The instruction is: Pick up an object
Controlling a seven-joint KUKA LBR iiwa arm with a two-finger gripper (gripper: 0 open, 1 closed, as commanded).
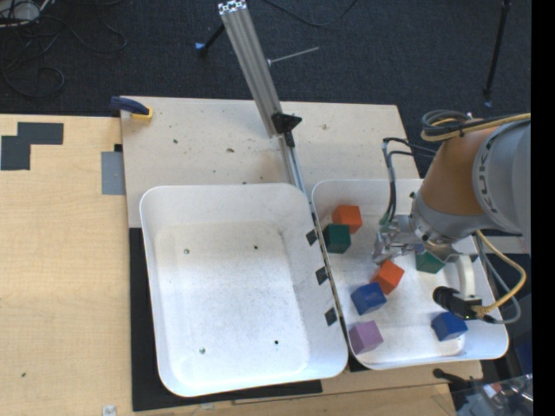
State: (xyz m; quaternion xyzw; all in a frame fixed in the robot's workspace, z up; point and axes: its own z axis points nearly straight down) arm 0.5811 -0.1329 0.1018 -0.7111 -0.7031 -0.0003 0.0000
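Camera view is showing you the tool (388, 248) hovering low in the right bin (486, 345), just above the orange block (389, 276); nothing is lifted yet, and I cannot tell its grip state

1 fixed camera, high above the bench (217, 137), slanting down on 2 bins (165, 224)

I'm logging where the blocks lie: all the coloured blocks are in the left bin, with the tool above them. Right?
Not quite. The camera view shows the coloured blocks, such as the orange block and the purple block, in the right bin, not the left bin. The tool is above them there.
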